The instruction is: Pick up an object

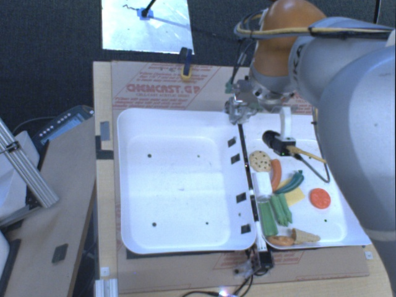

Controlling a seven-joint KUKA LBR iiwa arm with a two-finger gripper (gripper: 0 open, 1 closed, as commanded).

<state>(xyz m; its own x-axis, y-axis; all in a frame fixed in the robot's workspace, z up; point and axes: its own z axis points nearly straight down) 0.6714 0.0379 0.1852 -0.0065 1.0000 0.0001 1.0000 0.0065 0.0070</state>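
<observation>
Gripper hangs at the far end of the seam where left bin meets right bin, over the rims rather than over either floor. Jaw state: cannot tell, wrist hardware blocks the tips from this angle; nothing seen held. Candidate objects all lie in the right bin, crowded along its left wall. Cookie is nearest the gripper, with a red-orange pepper just beside it. White block lies next toward the camera, then the green bean bundle. Teal-green piece touches the yellow slice; red disc sits a little apart to the right; ice-cream cone lies by the near wall. Judgement: pick not yet begun, gripper above no item. Risks from here: a straight descent at this spot would likely hit the bin rims, not an object. Items pressed to the wall leave little room for a jaw on that side, so a close could skid off. Cookie and disc lie flat and low, likely hard to pinch. Packed neighbours may get dragged or lifted together. Red disc looks the cleanest target.
</observation>
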